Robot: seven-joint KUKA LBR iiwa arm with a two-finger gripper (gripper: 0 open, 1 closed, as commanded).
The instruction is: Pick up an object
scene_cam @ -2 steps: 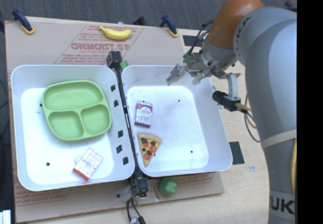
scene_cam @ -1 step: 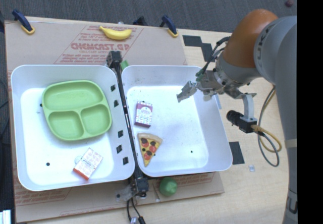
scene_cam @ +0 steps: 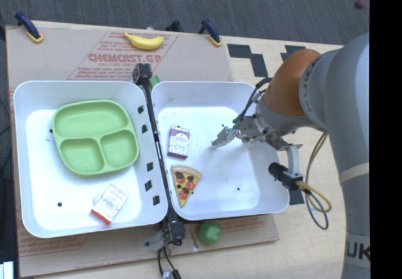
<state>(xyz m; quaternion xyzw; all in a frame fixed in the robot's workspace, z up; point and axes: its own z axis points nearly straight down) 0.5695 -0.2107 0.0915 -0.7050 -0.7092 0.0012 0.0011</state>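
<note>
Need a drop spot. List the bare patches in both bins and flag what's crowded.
Right bin: bare floor between pizza slice and its right wall; the gripper crowds the middle beside the small carton. Left bin: bare strip below green plate, left of the packet.

I'm looking at the arm running off the right side of my feed, so its base and most of its lower body are getting cut away, and the lettering near the bottom corner is clipped after two characters. The gripper is showing as a small grey blur over the right bin, and I'm not making out how its fingers are set. The wrist is covering part of that bin's right wall. The print on the small carton is reading too tiny for me. The green ball is sitting half tucked under the bin's front rim.
</note>
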